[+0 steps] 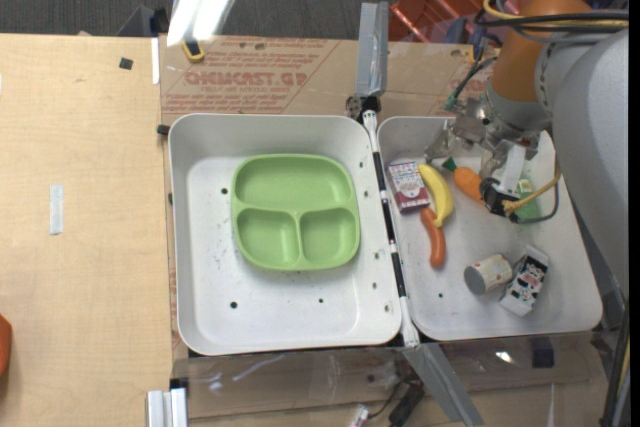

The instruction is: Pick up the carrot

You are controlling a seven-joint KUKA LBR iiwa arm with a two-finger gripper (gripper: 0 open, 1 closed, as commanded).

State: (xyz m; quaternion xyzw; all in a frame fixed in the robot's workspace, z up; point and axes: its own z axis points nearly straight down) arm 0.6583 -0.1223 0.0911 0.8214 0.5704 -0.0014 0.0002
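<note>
The carrot (467, 182) lies in the right bin (575, 315), in its far half and a little left of the bin's middle, a short bright orange piece on the white floor. The gripper (478, 153) hangs right above it on its far side, so close that touching or just apart cannot be told, and whether its jaws stand wide or narrow cannot be told either; nothing is seen held between them. Just to the carrot's left is a yellow banana (437, 190), running from the far side toward the near side, and against the banana's left side, close to the bin's left wall, lies a small pink and white packet (406, 185). A reddish-orange sausage (436, 240) starts at the banana's near end and points toward the near edge. Further toward the near right corner lies a pale grey can (487, 274) on its side, and just beside it to the right a small black and white carton (526, 282). The grey arm (600, 125) with its orange band covers the bin's far right corner. The left bin (190, 245) holds a light green divided plate (296, 211), set about mid-floor, slightly toward the far edge. Behind that bin a sheet of printed cardboard (260, 70) lies on the wooden bench (80, 215).
</note>
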